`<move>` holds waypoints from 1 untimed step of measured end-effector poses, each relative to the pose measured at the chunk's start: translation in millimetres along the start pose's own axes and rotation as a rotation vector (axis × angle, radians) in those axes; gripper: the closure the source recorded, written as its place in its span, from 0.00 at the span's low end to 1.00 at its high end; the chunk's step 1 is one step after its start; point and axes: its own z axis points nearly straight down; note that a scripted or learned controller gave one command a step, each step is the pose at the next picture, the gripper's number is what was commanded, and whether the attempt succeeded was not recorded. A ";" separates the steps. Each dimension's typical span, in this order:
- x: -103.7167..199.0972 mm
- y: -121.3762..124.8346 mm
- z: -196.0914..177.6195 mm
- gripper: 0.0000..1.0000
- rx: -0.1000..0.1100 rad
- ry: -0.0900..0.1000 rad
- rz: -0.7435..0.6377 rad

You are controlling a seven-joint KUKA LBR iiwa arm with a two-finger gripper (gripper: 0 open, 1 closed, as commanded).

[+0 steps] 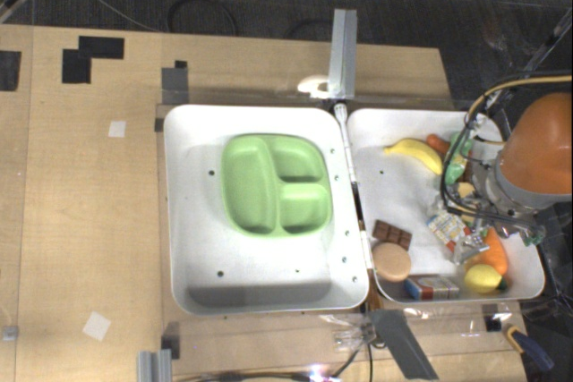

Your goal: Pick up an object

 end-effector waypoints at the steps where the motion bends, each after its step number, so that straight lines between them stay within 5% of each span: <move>1: -75.7 44.3 1.9 0.00 -0.007 0.001 0.069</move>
